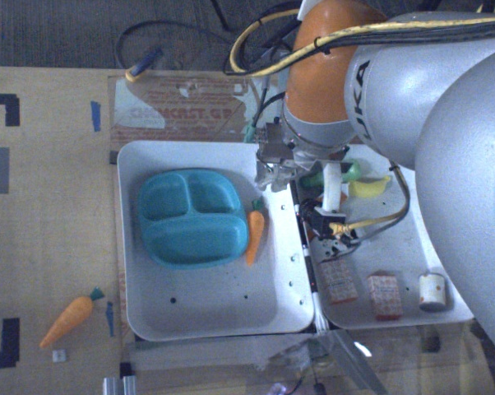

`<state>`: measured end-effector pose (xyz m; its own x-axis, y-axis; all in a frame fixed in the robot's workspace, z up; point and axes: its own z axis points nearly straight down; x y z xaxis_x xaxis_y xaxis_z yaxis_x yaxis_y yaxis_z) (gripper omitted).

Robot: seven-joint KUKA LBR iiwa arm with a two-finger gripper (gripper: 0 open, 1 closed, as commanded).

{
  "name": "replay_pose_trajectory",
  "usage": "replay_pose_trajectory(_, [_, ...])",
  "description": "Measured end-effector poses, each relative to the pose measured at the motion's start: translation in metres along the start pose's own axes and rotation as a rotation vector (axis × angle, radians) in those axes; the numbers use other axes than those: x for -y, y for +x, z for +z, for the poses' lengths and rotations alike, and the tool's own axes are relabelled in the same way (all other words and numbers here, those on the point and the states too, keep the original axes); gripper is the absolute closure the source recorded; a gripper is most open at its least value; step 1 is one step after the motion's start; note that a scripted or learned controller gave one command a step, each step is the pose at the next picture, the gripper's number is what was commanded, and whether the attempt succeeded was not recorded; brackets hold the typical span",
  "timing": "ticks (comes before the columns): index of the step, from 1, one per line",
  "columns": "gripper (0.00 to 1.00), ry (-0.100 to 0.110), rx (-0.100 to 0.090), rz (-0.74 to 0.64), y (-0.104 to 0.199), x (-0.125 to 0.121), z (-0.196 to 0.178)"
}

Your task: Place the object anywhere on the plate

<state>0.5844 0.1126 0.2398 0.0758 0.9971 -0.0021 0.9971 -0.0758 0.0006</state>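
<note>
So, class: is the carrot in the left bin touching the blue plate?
Touching. The camera view shows the carrot lying in the bin right against the plate's right edge, with no gap visible between them.

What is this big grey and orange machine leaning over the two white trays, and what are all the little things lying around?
That is a robot arm, filmed by one camera fixed above the bench and looking down at a slant. The arm reaches in from the right; its end effector hangs over the wall between the two white bins. The left bin holds a blue divided plate with a toy carrot lying beside its right edge, in the bin rather than on the plate. The right bin holds small toy foods, among them two reddish blocks and a white cylinder. A second carrot lies outside on the bench. I cannot tell whether anything is held.
</note>
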Motion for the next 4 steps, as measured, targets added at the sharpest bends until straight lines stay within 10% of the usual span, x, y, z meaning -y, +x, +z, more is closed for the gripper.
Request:
replay_pose_trajectory(1, [1.00, -0.002, -0.002, -0.312, 0.086, -0.061, 0.005])
replay_pose_trajectory(2, [1.00, 0.002, -0.003, -0.514, 0.061, 0.035, 0.052])
replay_pose_trajectory(3, [1.00, 0.000, -0.003, -0.372, 0.036, 0.029, 0.139])
replay_pose_trajectory(4, [1.00, 0.000, -0.002, -0.444, 0.091, 0.095, 0.024])
